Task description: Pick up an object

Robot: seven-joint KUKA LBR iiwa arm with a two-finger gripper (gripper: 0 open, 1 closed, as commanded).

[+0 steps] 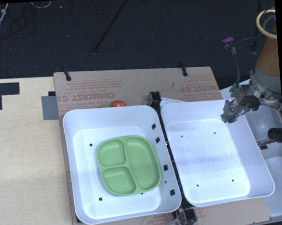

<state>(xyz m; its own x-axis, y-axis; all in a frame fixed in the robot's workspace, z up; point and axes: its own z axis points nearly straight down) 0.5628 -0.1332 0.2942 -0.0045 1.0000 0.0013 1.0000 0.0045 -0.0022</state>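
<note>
You would have judged the task barely begun: the gripper (230, 113) hung over the upper right edge of the right bin (219, 186), well apart from the one green divided plate (129, 164), which lay flat in the middle of the left bin (80, 138), untouched. Nothing was between the claw's tips, and whether they were spread or pressed together you could not tell from this slant. Everything remained to do: cross to the left bin, descend, grasp, lift. You counted two white bins, one plate with three compartments, and one small red-orange object (117, 104) just behind the left bin's far rim.
</note>
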